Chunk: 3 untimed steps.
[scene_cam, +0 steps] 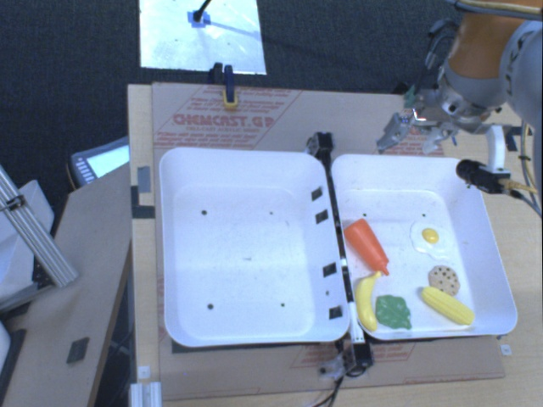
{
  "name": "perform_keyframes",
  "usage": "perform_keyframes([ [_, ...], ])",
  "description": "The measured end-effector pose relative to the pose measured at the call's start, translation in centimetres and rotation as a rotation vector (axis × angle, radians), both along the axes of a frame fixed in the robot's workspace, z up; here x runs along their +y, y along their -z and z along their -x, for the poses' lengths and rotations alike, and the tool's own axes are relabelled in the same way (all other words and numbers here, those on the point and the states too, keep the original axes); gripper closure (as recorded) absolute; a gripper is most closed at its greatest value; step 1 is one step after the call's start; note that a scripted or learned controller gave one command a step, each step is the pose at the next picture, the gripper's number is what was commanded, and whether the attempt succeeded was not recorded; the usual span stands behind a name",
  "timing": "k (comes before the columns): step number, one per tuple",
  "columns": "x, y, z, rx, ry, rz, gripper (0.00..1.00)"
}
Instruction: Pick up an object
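So the arm (496,36) is parked up at the far right corner, above and behind the right bin (484,219); the gripper (413,131) hangs over the cardboard just past that bin's back rim, nothing between the jaws as far as I can see; whether the jaws are apart or together I honestly cannot tell from here, it's a blurry tangle of metal.

All the pickable stuff sits in the right bin, crowded toward the near half; my guess is that's just where things end up when a program drops them, not any tidy arrangement. There's an orange carrot (367,242) lying at a slant near the divider; below it a yellow banana (366,303) touching a green leafy thing (394,312); a fried egg (428,237) sits on its own toward the right wall; a cookie (443,279) just below that, and a corn cob (447,306) near the front right corner, just beside the cookie.

The left bin (178,227) is bare white floor with a few dark dots.

If I had to bet on a target, the carrot or the egg look easiest since they have room around them; the banana and the green thing are jammed together, so a grab there could snag both or neither; nothing's been picked yet, the arm has a way to come down first.
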State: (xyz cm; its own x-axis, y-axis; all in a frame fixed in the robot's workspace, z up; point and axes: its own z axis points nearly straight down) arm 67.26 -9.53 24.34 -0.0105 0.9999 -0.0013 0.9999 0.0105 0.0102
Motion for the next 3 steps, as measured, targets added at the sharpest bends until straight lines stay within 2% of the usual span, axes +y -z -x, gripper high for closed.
perform_keyframes([
  [1, -5.3, -20.1, 5.1, -0.011, 0.012, 0.005, 0.0],
  [2, -4.0, -29.9, 1.4, -0.007, 0.004, 0.003, 0.0],
  [3, -4.5, -29.4, 15.5, 0.008, 0.013, -0.002, 0.0],
])
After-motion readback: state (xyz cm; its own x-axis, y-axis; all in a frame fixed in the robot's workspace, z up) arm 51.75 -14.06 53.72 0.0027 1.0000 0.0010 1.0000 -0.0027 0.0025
